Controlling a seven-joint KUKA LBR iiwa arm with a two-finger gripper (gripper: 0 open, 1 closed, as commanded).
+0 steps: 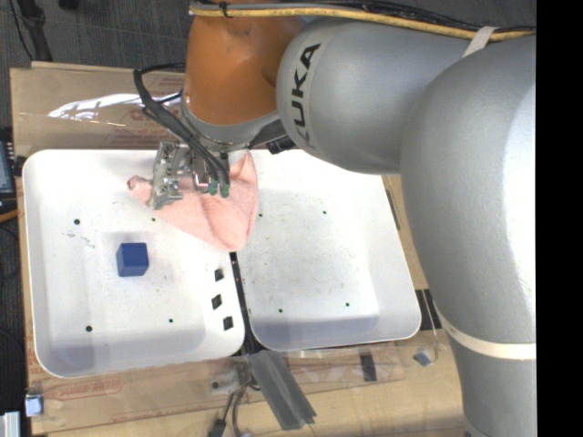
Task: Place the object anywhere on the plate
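A small blue cube (133, 259) rests on the floor of the left bin (55, 244), left of its middle. A pink flat piece (223, 212), apparently the plate, lies at the bin's far right, reaching the divide between the bins. My gripper (169, 186) hangs over the left part of the pink piece and hides some of it. It stands up and to the right of the cube, well apart from it. Nothing shows as held in the gripper.
The right bin (319, 271) shows only a white floor with small dark specks. The arm's large grey body covers the view's right side and the far rims of both bins. Cardboard and bench fittings lie beyond the near rims.
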